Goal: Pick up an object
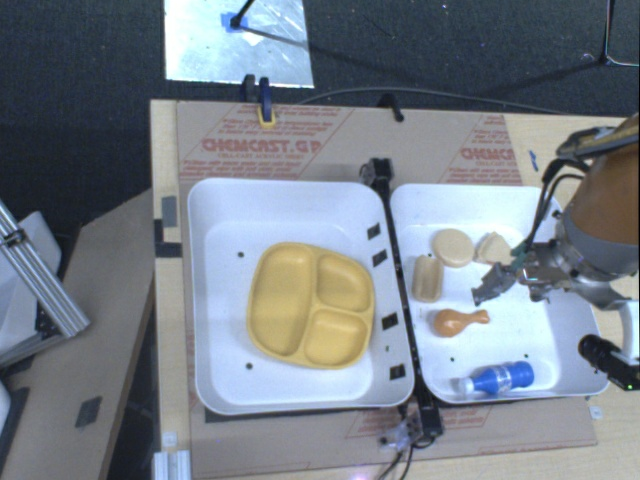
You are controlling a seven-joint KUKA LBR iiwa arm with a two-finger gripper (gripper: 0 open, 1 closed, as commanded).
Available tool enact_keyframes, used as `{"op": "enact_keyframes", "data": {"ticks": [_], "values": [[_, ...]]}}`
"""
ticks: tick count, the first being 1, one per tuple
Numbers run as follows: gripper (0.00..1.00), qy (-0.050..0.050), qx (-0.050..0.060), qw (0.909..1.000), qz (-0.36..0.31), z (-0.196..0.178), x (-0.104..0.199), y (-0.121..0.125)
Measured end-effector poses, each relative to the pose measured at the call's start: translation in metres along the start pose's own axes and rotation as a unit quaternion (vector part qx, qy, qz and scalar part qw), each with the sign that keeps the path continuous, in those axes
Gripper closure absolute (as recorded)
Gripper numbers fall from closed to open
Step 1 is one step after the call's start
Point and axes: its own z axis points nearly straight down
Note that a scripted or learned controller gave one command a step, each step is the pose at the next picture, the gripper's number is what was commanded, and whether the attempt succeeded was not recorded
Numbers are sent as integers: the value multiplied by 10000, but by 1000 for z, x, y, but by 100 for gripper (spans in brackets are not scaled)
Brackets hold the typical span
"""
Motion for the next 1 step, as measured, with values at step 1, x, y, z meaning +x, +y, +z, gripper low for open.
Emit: {"op": "enact_keyframes", "data": {"ticks": [1], "values": [[0, -8, -55, 10000, -13, -5, 0, 2]]}}
